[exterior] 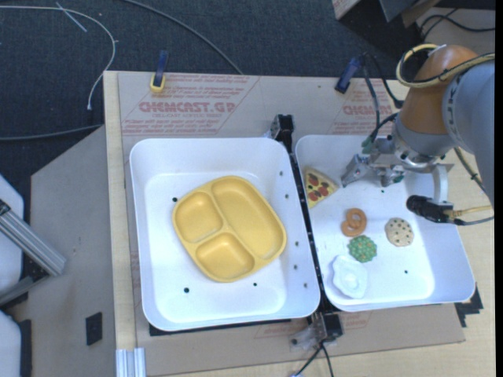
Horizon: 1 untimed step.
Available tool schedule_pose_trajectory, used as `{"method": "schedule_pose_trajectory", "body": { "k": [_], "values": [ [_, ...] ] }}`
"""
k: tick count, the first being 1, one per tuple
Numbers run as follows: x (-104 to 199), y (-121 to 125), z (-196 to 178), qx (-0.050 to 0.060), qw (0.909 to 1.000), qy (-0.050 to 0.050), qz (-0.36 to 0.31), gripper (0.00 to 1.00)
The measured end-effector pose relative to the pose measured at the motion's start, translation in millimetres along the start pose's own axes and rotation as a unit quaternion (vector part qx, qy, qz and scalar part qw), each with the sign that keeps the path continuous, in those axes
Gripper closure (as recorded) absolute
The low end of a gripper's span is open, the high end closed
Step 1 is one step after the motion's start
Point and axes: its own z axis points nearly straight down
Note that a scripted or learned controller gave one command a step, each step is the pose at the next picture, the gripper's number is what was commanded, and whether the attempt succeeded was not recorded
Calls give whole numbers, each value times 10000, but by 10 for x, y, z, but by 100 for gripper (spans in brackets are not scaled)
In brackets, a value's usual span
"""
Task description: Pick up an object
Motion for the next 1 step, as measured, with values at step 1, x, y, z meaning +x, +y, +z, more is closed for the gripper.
{"method": "schedule_pose_trajectory", "body": {
  "k": [1],
  "values": [
    [18, -10, -71, 16, 10000, 11, -6, 100]
  ]
}}
